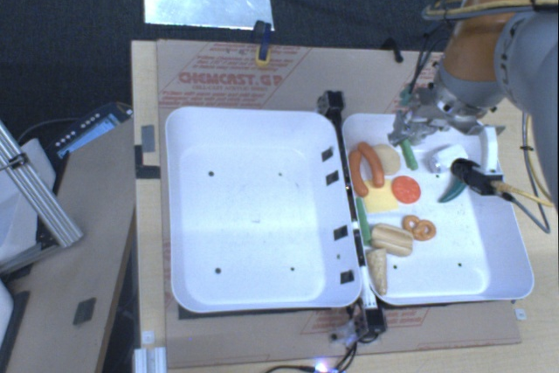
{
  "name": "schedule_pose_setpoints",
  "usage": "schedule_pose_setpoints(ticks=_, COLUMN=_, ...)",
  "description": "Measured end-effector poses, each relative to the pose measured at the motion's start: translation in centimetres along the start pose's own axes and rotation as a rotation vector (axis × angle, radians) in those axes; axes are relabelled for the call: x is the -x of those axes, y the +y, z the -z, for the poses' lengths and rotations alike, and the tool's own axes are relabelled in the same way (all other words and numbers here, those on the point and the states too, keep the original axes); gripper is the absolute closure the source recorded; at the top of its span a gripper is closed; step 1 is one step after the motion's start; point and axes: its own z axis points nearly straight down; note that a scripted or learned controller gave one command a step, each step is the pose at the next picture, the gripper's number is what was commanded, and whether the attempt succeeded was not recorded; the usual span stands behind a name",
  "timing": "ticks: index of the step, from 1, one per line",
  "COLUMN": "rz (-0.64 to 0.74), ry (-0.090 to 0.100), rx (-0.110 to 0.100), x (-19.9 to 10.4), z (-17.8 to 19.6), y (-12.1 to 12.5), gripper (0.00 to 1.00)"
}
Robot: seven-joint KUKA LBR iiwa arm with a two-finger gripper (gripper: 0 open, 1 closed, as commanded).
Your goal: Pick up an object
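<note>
I see my gripper (410, 128) low over the back part of the right bin (498, 266), but I cannot tell if its fingers are open or closed, because the metal parts blur together. Just under it lies a small green stick (409, 156), and next to that a pale round piece (389, 158). A bit to the left are two sausages (366, 167), curved side by side near the wall between the bins. In front of them sit a red round slice (405, 189) and a yellow cheese square (379, 201). Closer to me I see a little pretzel (424, 229), a bread roll (391, 239) and a pale cone shape (377, 268) by the front wall. A dark green pepper (454, 185) lies to the right, near a black part with a cable. Nothing looks lifted; every toy food rests on the bin floor. The left bin (253, 214) is just beside the right one. Both bins sit on a brown board on the surface (79, 275). My arm (489, 39) comes in from the right, with its orange band at the top.
</note>
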Motion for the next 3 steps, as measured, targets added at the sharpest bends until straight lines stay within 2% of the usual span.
schedule_pose_setpoints(ticks=1, rz=0.010, ry=0.005, rx=-0.003, x=-4.1, z=3.5, y=-0.7, gripper=1.00)
schedule_pose_setpoints(ticks=2, rz=0.009, ry=0.005, rx=-0.006, x=-6.3, z=6.0, y=-3.6, gripper=1.00)
schedule_pose_setpoints(ticks=3, rz=0.014, ry=0.006, rx=-0.001, x=-13.5, z=5.4, y=1.8, gripper=1.00)
